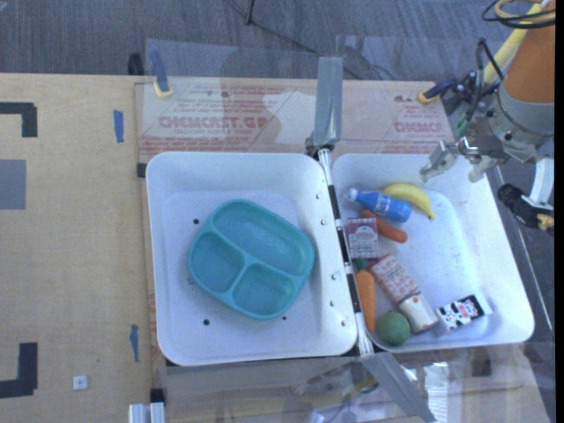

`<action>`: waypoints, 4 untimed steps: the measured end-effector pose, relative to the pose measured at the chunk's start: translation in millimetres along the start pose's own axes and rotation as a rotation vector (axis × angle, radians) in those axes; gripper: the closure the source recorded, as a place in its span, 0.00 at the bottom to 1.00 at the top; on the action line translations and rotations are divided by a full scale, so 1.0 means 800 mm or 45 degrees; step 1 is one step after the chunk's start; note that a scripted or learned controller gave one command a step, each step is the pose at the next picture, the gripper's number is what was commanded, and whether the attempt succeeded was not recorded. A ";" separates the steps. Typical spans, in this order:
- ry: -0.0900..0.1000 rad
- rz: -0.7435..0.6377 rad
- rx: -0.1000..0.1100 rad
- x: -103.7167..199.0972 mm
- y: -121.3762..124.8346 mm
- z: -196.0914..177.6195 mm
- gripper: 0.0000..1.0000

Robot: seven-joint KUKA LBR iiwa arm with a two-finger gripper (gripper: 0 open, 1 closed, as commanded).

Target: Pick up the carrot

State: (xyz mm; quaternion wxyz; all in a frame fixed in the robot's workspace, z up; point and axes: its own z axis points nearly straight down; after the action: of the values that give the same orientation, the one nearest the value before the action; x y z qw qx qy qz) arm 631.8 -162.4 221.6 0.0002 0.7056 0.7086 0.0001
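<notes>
Gripper sits at the top-right corner of the right bin, over the rim near the back edge. Fingers look spread apart with nothing between them, so open and empty.

Carrot is in the right bin, lying along the left wall next to the divider between the two bins, toward the front. Long axis runs roughly front-to-back in the view, slightly tilted. Its lower end is just beside the green ball; its upper end is near the small red packet. A boxed snack lies just to its right, close or touching, can't tell which.

Key relation: the carrot lies diagonally down-left from the gripper, across the whole bin. Banana, blue bottle and a second small orange piece sit between the two, so I'd expect a lift-and-cross rather than a low sweep. Judgement: jaws should close across the carrot's short axis, i.e. left-right in the view, but the bin wall on one side and the box on the other leave little finger room. Likely failure: clipping the wall or grabbing the box.

Left bin holds a teal divided plate. Bench is pale wood with blue tape marks; floor behind is grey carpet. Milk carton toy sits at the front right, well apart from the carrot.
</notes>
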 end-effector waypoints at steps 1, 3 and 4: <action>0.001 -0.415 0.000 -0.025 -0.039 0.099 0.00; -0.010 -0.024 -0.012 0.060 -0.118 0.166 0.00; -0.016 -0.393 -0.020 0.079 -0.181 0.164 0.00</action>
State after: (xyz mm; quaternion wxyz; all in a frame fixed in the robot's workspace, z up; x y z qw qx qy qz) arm 486.4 -99.9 90.0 0.0100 0.5883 0.8086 0.0011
